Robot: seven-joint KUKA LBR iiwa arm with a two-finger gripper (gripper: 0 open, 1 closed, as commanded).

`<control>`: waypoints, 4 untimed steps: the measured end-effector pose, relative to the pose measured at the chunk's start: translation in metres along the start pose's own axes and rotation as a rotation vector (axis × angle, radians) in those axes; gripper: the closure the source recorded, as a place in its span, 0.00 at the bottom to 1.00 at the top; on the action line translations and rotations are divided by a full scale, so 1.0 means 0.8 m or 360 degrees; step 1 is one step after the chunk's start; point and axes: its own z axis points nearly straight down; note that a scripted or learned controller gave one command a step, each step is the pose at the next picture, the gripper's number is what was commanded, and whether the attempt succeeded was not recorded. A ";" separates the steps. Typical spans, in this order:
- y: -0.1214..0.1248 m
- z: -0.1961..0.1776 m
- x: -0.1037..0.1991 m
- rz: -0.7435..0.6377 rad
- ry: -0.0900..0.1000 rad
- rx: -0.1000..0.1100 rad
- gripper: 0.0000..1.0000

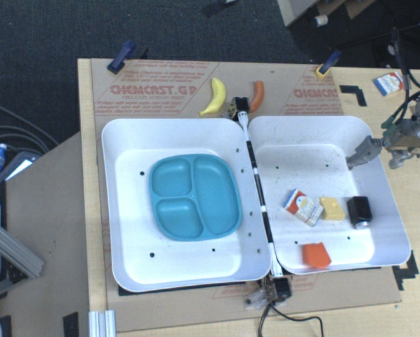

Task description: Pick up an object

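Note:
The right bin (378,248) holds a small white, red and blue carton (300,206), a yellow block (331,208), a black object (359,210) and an orange block (316,255). My gripper (379,156) hangs over the bin's far right rim, up and to the right of these objects. It is open, its two grey fingers spread apart with nothing between them. One fingertip (358,156) reaches over the bin floor.
A blue divided plate (195,196) lies in the left bin (119,209). A yellow banana (214,97) and an orange sausage-shaped toy (256,95) lie on the bench behind the bins. Clamps (121,57) hold the board's far edge. A small card (388,83) lies at far right.

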 end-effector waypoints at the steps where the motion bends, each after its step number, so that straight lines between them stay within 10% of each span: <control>1: 0.073 0.133 0.027 -0.0001 0.0000 0.0001 0.00; 2: 0.100 0.227 0.052 -0.0001 0.0001 0.0003 0.00; 3: 0.069 0.227 0.106 -0.0001 0.0002 0.0003 0.00; 4: 0.166 0.226 0.097 -0.0002 -0.0002 -0.0004 0.00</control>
